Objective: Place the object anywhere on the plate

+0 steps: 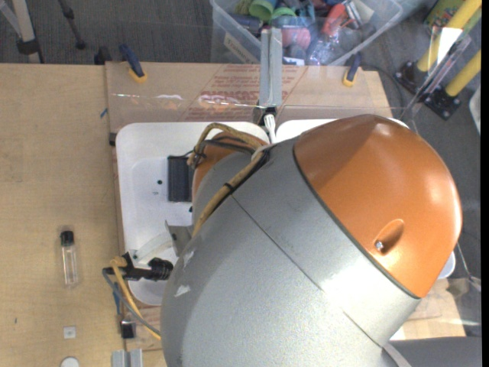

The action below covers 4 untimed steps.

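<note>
We see the arm point(306, 266) swung low over the worktop point(46, 167). Its grey body and orange band point(374, 197) stand in front of most of both bins. Of the bin on the view's left point(141, 197) the left wall and a strip of bare white floor show. Of the other bin point(306, 127) just a sliver of the far rim shows.

On the worktop, well left of the bins, lies a small clear vial point(69, 257) with a dark cap. Behind the bins a metal post point(270, 63) stands upright between them, with a blue clamp point(135, 69) to its left and a yellow one point(351, 73) to its right. Beyond the worktop sits a clear tub point(306, 14) of coloured toys.

The arm hides the end effector, so we cannot tell whether it is open, closed or gripping anything. Nor can we tell where the object or the plate lies, as the arm covers that ground.
</note>
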### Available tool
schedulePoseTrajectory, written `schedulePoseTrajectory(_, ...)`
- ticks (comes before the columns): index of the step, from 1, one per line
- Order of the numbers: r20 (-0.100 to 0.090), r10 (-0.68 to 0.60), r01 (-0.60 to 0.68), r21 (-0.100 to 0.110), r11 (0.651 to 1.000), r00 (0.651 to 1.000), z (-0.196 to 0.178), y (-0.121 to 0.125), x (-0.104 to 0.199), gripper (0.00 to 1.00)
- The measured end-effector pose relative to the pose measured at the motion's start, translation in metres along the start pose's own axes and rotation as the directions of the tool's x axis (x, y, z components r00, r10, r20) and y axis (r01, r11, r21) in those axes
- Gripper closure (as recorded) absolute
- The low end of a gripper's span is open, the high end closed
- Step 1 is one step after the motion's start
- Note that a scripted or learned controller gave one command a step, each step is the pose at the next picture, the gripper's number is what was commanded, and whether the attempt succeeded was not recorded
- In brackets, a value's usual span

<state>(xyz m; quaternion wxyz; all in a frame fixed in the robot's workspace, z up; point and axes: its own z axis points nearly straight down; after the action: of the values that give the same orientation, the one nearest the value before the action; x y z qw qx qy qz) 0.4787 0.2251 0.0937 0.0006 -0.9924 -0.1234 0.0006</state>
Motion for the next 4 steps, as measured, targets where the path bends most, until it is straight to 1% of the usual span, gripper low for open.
schedulePoseTrajectory(1,0.000,-0.144,0.144,-0.001,0.990,0.990,-0.047,0.022,0.081,1.00)
schedulePoseTrajectory(2,0.004,-0.589,0.589,0.002,0.808,0.808,-0.082,0.071,0.035,1.00)
schedulePoseTrajectory(3,0.000,-0.095,0.095,-0.002,0.995,0.995,-0.101,0.027,0.011,1.00)
schedulePoseTrajectory(4,0.005,0.048,-0.048,0.000,0.999,0.999,-0.032,0.072,-0.019,1.00)
